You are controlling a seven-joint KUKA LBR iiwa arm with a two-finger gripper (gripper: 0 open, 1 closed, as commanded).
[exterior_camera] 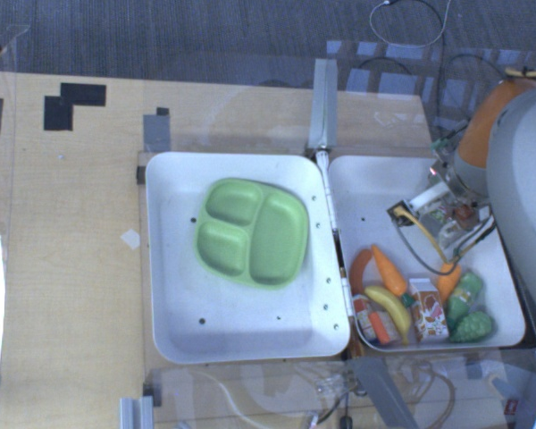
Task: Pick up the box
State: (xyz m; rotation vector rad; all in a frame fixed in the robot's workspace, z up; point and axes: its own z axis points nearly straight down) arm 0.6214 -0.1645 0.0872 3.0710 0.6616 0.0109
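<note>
Camera view: box (428, 311) hugs right bin's (375, 181) near edge (jaws' (447, 217) state unclear).

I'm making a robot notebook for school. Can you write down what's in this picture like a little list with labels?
left bin: holds a green tray with three sections
right bin: toy food piled at its near end
box: lies among the food, between a banana and a green veggie
carrot: lies just behind the banana
claw: hangs over the right bin, behind the food
box picked up: not yet
</note>
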